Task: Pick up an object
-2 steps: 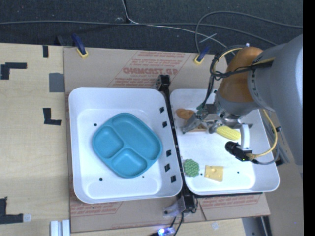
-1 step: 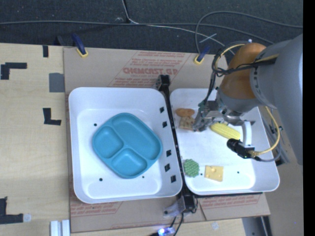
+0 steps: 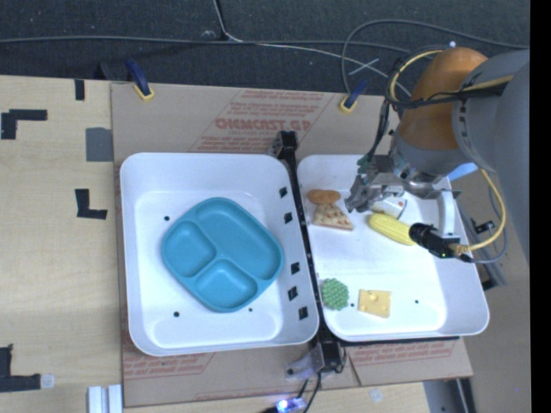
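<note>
**Two bins on the desk, gripper low in the right one**

Cardboard covers the desk [image 3: 52,231] under both bins. We see our gripper [image 3: 363,194] in the right bin [image 3: 469,312], just beside the bread roll [image 3: 325,197] and pizza slice [image 3: 332,219]; we cannot tell its opening. Nearby lie a corn cob [image 3: 390,228], broccoli [image 3: 335,294] and cheese [image 3: 374,302]. A blue tray [image 3: 221,254] fills the left bin [image 3: 142,179].

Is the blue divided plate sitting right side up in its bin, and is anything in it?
Right side up and empty: the blue divided plate lies flat in the left bin, its three compartments facing up with bare blue bottoms.
</note>
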You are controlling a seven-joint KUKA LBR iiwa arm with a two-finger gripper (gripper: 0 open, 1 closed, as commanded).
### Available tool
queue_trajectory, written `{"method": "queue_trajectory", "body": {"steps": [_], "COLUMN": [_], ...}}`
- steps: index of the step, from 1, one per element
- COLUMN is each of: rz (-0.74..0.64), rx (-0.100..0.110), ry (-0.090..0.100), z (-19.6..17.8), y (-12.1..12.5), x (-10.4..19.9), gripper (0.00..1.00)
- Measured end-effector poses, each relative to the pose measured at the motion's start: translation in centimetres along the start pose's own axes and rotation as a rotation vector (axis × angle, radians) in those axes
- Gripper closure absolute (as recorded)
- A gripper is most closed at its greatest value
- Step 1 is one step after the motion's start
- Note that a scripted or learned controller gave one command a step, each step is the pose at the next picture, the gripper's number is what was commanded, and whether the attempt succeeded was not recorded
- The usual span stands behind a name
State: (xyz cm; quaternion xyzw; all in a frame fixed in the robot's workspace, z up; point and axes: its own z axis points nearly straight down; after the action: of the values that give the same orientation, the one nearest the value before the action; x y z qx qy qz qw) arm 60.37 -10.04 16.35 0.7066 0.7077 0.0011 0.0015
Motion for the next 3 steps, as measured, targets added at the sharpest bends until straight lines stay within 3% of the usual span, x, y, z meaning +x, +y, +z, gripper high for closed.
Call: {"method": "queue_trajectory", "body": {"steps": [1, 3], "rz": [0.0, -0.005], "rx": [0.0, 0.004], "ry": [0.0, 0.002], "z": [-4.4, -6.4], "y": [0.1, 0.2], "x": [0.0, 10.6], "gripper": [1.0, 1.0]}}
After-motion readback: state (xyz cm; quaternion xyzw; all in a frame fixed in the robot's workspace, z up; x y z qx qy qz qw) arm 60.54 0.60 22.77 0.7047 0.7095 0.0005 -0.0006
